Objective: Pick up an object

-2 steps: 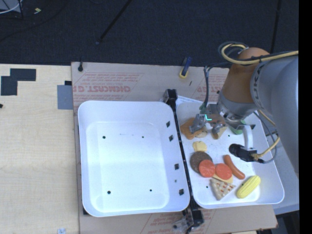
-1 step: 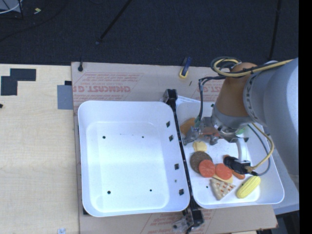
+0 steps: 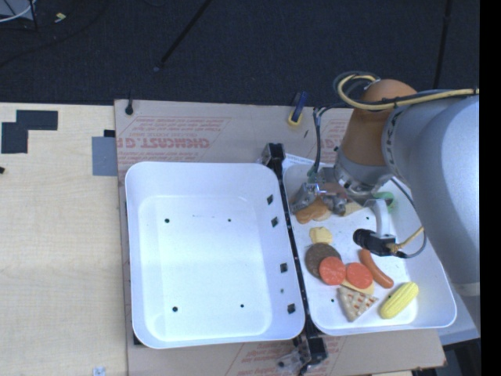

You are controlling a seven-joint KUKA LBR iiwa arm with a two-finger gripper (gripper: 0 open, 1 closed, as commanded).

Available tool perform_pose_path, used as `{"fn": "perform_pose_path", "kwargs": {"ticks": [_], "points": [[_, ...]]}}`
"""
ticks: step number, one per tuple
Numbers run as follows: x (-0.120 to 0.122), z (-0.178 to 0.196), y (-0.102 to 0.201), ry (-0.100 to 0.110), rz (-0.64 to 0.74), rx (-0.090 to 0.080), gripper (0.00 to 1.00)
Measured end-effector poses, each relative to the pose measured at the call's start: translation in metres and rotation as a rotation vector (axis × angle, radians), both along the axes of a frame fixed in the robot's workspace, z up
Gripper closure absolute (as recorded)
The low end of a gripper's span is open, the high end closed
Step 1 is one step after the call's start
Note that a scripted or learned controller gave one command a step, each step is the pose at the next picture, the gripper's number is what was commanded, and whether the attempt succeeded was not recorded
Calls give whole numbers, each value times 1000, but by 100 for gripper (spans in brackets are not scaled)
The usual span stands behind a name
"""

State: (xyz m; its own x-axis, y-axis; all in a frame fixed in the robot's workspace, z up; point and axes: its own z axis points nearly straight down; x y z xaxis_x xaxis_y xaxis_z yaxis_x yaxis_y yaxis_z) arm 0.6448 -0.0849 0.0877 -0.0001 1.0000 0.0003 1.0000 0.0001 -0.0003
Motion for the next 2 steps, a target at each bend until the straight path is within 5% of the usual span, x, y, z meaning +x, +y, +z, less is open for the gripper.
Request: {"fn": "perform_pose_path", "kwargs": {"ticks": [1, 2], "points": [[-61, -1, -21, 8, -3, 0, 0], [-59, 9, -21, 6, -6, 1, 100]]}}
